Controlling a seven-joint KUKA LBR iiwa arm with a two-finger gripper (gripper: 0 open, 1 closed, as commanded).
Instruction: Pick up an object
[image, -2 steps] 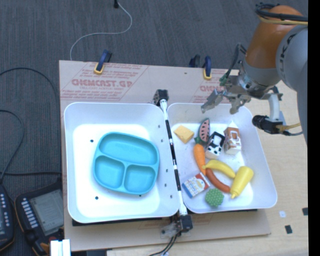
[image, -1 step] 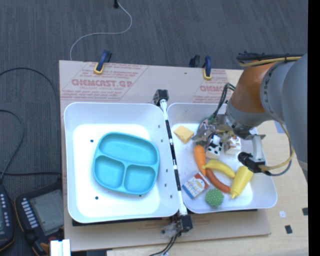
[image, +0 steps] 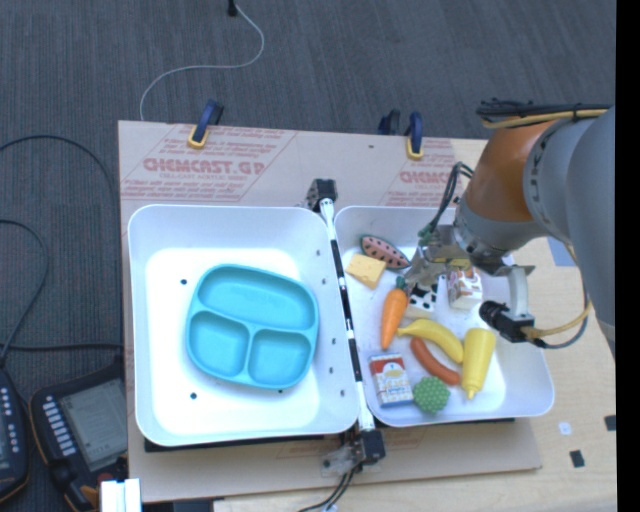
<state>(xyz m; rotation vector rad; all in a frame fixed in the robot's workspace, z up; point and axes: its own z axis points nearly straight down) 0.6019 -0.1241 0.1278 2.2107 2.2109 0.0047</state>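
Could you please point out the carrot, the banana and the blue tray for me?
carrot (image: 392, 316), camera view, middle of its orange body
banana (image: 432, 335), camera view, middle of its curve
blue tray (image: 252, 296), camera view, floor of its large top compartment

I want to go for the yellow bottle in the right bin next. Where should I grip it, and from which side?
Probably grip the yellow bottle across its wide body, coming straight down. It lies flat, cap end toward the near edge of the right bin. Its right side faces bare floor, so a finger fits there. On the left, the banana and sausage crowd it, so set that finger carefully.
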